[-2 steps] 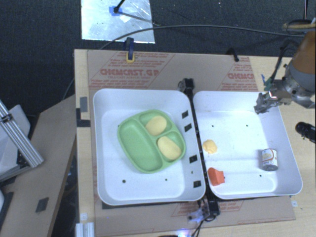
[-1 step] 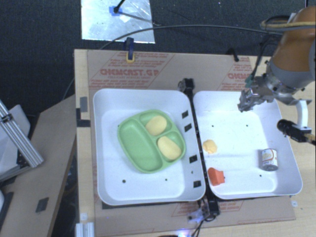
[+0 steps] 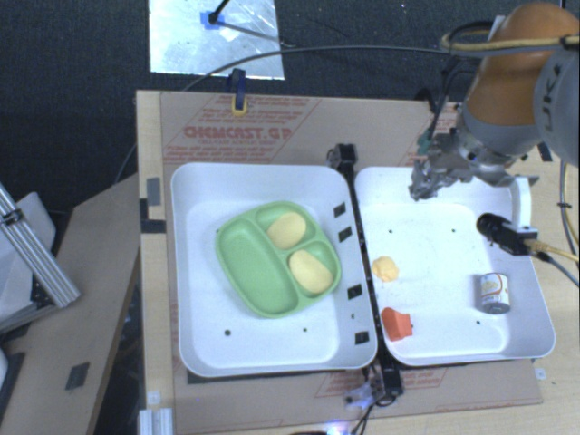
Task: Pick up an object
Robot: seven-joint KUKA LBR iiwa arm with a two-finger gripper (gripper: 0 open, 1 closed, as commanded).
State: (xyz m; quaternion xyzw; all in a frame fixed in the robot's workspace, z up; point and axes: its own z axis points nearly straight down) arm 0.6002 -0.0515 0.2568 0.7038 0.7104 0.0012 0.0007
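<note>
**Right bin [image 3: 444, 243], near edge.** Orange piece [image 3: 396, 323], lying on the floor close to the bin's left wall. Loose, untouched.

**Right bin, near right.** Small can [image 3: 493, 293], silver with a pale label. It seems to be upright, though the slanted view leaves that unsure. It is well apart from the orange piece.

**Right bin, middle left.** Yellow lump [image 3: 385, 268], just beyond the orange piece, beside the divider between the bins.

**Left bin [image 3: 199, 333].** Green divided plate [image 3: 249, 265], set at an angle. It carries two yellow pieces, one in the nearer small compartment [image 3: 311, 271] and one in the farther [image 3: 288, 230]. The long compartment is bare.

**Right bin, far edge.** Gripper [image 3: 424, 187], poised over the bin's far left corner, well apart from all three loose items. Nothing is seen in its grasp. Whether it is apart or together cannot be told here.

**Beyond the bins.** Blue clamp [image 3: 237, 91] on the board's far edge, and a foil sheet [image 3: 213, 25] farther back.

**Status.** No pick has been made. By the look of it, choosing an object, descending on it, closing and lifting all remain.
</note>
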